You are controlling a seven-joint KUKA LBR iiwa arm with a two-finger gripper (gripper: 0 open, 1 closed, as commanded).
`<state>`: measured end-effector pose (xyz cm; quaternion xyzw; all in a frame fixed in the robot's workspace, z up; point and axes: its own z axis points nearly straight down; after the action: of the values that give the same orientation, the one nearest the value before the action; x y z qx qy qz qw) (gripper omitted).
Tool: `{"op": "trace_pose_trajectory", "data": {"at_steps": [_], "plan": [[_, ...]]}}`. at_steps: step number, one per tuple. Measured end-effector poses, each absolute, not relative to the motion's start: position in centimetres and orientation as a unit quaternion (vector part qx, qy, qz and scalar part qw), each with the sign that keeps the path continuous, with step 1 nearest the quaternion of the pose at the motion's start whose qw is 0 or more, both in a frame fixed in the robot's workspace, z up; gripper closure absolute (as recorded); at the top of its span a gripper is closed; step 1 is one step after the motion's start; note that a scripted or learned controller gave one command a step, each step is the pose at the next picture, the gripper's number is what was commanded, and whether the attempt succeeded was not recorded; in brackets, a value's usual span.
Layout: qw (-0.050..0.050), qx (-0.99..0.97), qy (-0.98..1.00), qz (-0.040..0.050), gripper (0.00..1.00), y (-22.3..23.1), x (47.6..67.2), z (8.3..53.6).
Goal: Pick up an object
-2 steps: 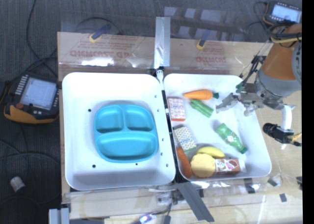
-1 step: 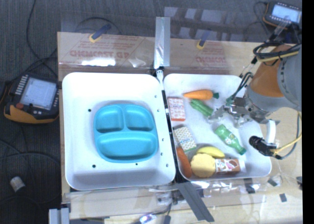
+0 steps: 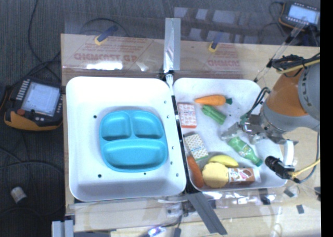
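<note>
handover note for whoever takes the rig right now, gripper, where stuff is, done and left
Gripper: low in the right bin, at the green bottle; open or shut can't be told, and nothing visibly held.
Right bin things: carrot, green item under it, two packets along the divider, banana, yellow fruit, small bottle at the front.
Left bin: blue tray.
Done: arm has reached in.
Left: grasp one object and lift it out.

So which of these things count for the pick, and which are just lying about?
For the pick:
gripper
green bottle
carrot
banana
right bin

Lying about:
blue tray
left bin
pendant
</note>
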<state>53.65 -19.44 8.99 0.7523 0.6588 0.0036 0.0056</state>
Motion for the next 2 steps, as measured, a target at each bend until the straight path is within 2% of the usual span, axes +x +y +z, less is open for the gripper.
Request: {"op": "trace_pose_trajectory", "data": {"at_steps": [1,2], "plan": [[0.005,0.752,0.659,0.0045,1.00,-19.36,53.70,9.92],[0.005,0.752,0.659,0.0043,0.00,-19.38,53.68,9.90]]}}
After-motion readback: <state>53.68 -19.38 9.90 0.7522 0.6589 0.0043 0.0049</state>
